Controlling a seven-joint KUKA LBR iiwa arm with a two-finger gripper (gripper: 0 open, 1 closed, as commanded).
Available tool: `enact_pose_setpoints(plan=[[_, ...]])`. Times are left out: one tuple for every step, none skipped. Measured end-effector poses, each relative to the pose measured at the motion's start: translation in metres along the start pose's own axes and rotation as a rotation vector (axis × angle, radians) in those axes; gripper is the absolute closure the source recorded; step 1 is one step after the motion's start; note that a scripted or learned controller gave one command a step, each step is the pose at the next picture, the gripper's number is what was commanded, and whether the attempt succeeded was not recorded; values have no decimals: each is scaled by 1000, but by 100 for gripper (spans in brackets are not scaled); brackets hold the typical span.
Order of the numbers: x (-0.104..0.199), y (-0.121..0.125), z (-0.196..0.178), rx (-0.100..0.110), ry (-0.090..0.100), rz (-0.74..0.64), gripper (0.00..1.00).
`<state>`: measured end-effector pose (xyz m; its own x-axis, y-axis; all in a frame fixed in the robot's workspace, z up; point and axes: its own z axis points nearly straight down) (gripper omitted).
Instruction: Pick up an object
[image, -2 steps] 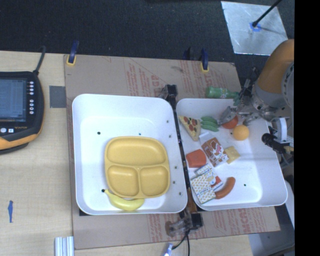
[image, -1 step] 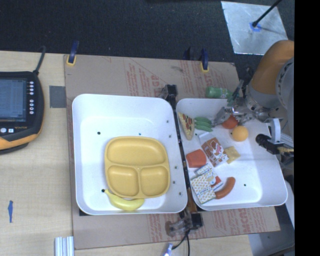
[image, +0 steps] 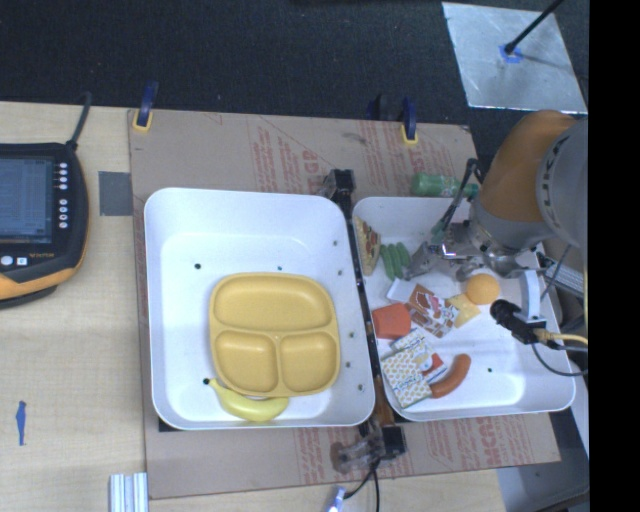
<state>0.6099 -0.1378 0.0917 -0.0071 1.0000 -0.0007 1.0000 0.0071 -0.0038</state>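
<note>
Over on the right, the arm (image: 530, 180), grey with an orange band, leans in above the right bin (image: 520, 395), and its end effector (image: 448, 250) sits low over the bin's upper part, close to a green object (image: 395, 260) lying by the bin's left wall. Whether its fingers are apart or together I cannot tell (the wrist and some dark fittings cover them), and nothing can be seen clamped between them.

Loose things for picking lie across the right bin: an orange ball (image: 483, 288) just below the wrist, a small yellow piece (image: 463, 308) touching it on the left, a red-and-white printed packet (image: 432, 310), an orange-red block (image: 392, 320) beside that, a patterned white packet (image: 408, 368) lower down, and a sausage (image: 450, 376) near the bottom edge. A narrow patterned item (image: 368, 245) leans at the top left corner.

In the left bin (image: 175, 230) rests a yellow divided tray (image: 272, 332), with a banana (image: 250, 405) tucked against its lower edge.

On the bench (image: 70, 400), far left, lies a control pendant (image: 35, 225)
</note>
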Motion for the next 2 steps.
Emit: enact_pose_setpoints(plan=[[4,-44,0,0,0,2,0],[-8,-60,0,1,1,2,0]])
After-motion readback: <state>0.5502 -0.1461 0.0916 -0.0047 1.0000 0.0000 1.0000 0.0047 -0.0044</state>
